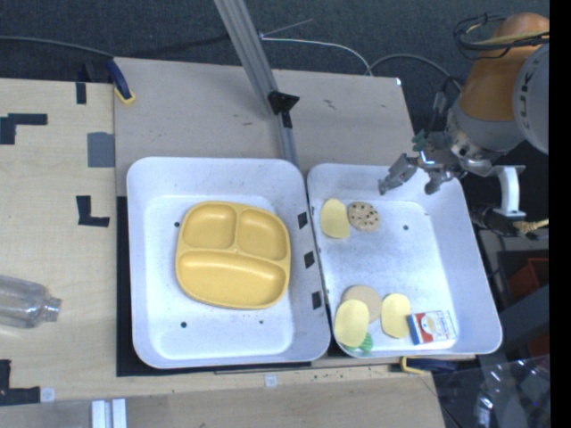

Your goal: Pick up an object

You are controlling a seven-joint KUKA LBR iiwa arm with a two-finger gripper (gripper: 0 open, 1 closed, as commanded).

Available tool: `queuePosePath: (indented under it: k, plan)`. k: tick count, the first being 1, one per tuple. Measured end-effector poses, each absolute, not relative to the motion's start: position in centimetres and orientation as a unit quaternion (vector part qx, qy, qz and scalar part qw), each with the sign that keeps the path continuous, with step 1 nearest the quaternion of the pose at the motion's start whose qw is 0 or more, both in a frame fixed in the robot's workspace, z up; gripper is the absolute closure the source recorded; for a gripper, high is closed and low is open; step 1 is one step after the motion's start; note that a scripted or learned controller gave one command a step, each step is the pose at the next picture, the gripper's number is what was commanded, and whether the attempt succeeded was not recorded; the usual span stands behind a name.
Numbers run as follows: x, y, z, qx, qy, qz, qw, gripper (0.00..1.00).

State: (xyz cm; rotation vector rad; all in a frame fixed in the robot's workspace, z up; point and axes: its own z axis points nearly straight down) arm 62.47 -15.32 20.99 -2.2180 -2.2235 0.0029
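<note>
In the right bin (446,257) lie a yellow oval piece (335,219) and a speckled cookie (362,215) near the back left. At the front lie a tan disc (364,296), two more yellow pieces (351,320) (395,315), a bit of green (361,346) and a small red, white and blue box (432,327). My gripper (414,177) hangs over the back right edge of this bin, its two fingers spread open with nothing between them. It is up and to the right of the cookie.
The left bin (152,239) holds a yellow divided plate (234,254). A slanted metal pole (250,52) rises behind the bins. A clear plastic bottle (27,303) lies on the bench at far left. Cables trail across the back.
</note>
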Motion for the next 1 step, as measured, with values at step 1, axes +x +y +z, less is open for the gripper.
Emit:
queuePosePath:
  k: [1]
  plan:
    - [62.5,-15.2,21.97,-0.705,-0.709,0.0004,0.0,1.0]
